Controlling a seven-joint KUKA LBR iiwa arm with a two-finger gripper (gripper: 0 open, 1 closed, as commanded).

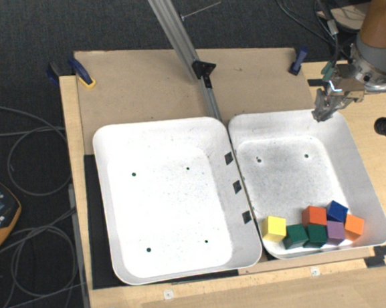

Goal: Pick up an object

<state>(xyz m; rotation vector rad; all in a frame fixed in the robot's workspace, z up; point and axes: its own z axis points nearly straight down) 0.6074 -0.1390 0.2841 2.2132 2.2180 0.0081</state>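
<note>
Over the far right corner of the right bin (pixel 354 149), the gripper (pixel 323 110) is hovering, jaw state impossible to tell; the coloured blocks (pixel 313 226) are sitting untouched along the near wall.

No readable text, labels, brands or numbers anywhere in camera view.

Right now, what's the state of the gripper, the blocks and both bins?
Gripper: above the right bin's far rim, holding nothing visible.
Blocks: clustered, touching, in the right bin's near corner.
Yellow block: at the cluster's left end.
Right bin: holds all the blocks.
Left bin: flat on the bench.
</note>
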